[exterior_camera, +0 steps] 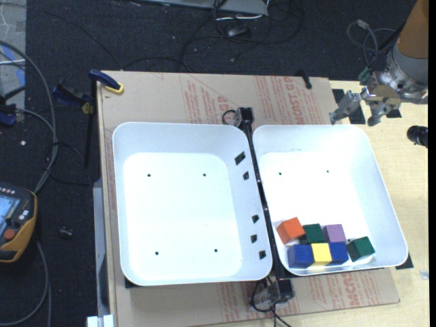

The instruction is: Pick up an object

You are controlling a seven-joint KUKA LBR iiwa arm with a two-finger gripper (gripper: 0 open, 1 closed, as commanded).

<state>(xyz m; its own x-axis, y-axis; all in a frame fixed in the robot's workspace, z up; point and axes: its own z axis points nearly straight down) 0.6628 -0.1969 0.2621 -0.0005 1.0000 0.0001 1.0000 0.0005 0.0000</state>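
Up at the far right we see the gripper [359, 112], hanging above the cardboard-covered bench [204, 94] just beyond the far right corner of the right bin [381, 182]. Its two fingers [344, 107] stand apart with nothing between them, and the grey arm with its orange band rises out of frame behind it.

Well apart from the gripper, in the near part of the right bin, we find a cluster of small blocks packed close together. An orange block [291, 229] sits at the left of the group, slightly turned. Beside it to the right we see a dark green block [313, 234] and then a purple block [334, 233]. In the nearer row lie a blue block [299, 255], a yellow block [321, 253], a second blue block [338, 251] and, at the right end, a green block [360, 248] turned at an angle. The near-row blocks rest close to the bin's near wall.

To the left we see the left bin [129, 182], its right edge touching the right bin along a line of black clips. At the far left corner of the bench a blue and yellow clamp [105, 82] grips the edge.
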